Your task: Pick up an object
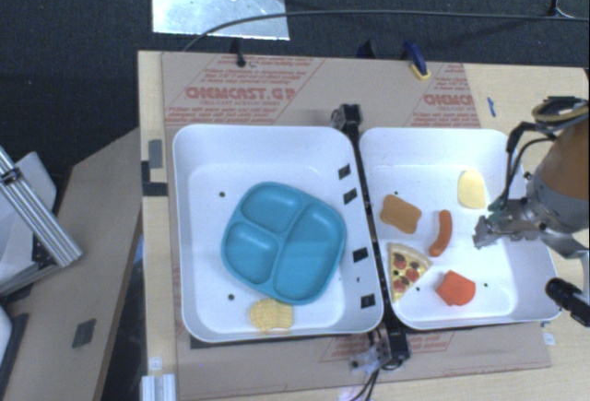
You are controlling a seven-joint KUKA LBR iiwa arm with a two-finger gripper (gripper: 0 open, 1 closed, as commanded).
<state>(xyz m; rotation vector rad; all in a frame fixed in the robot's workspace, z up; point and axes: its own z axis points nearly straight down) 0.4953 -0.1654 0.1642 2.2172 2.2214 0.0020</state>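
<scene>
The right bin [433, 159] holds several toy foods: a pale yellow piece [471, 189] at the back, a brown bread-like piece [400, 213], a reddish sausage [441, 232], a pizza slice [406, 267] and a red-orange piece [455, 288] near the front. My gripper [493, 230] reaches in from the right and hovers over the right side of this bin, just right of the sausage and below the yellow piece. Nothing shows in its grasp.
In the left bin [207, 155] lie a blue divided plate [283, 241] and a yellow corn-like piece [271, 314] near the front wall. A black divider with clips [355, 196] runs between the bins. The arm's body [564, 178] crosses the right bin's far wall.
</scene>
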